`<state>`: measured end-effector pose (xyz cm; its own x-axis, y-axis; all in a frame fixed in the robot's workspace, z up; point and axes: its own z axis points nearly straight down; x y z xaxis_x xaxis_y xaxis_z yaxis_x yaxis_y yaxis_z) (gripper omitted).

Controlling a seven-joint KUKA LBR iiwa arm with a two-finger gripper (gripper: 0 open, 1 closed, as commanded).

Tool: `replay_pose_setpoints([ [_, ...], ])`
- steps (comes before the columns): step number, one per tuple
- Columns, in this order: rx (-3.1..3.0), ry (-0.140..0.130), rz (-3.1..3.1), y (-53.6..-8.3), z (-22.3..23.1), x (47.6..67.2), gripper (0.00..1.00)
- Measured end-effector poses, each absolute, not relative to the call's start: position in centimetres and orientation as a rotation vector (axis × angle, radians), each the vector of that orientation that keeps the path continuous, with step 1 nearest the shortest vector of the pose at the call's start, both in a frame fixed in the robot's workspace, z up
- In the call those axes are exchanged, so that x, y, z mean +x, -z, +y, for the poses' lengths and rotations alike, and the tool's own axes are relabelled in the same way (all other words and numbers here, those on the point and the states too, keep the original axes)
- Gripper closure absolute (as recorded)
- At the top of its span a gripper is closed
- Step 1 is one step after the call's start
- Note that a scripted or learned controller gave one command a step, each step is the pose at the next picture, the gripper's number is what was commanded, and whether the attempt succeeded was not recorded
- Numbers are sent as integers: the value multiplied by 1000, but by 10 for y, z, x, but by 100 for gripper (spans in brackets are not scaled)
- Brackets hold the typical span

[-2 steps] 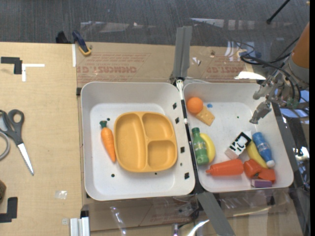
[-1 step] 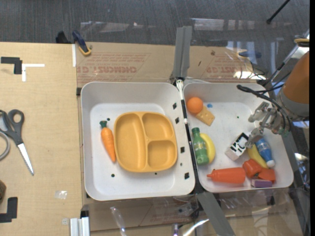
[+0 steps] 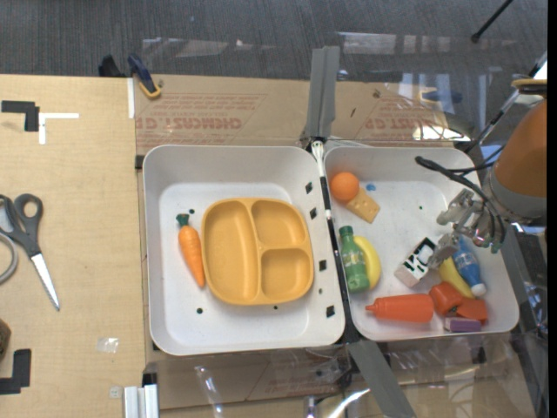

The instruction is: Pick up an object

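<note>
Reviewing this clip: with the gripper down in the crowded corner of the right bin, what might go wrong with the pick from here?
1. Clutter: the gripper sits above a tight pile of the blue bottle, a yellow piece and the black-and-white block. Closing may catch two things or shove one aside.
2. The pile lies close to the right bin wall, which may block a finger.
3. The red toy lies nearby and may get knocked.
</note>
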<state>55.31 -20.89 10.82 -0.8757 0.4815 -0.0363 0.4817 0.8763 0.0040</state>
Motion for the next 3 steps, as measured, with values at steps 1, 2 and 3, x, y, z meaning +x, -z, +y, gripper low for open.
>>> replay_pose_setpoints([
  [1, 860, 0, 2987, -107, -151, 525, 0],
  [2, 1127, -8, 2899, -107, -97, 605, 0],
  [3, 1204, -9, 2878, -107, -100, 640, 0],
])
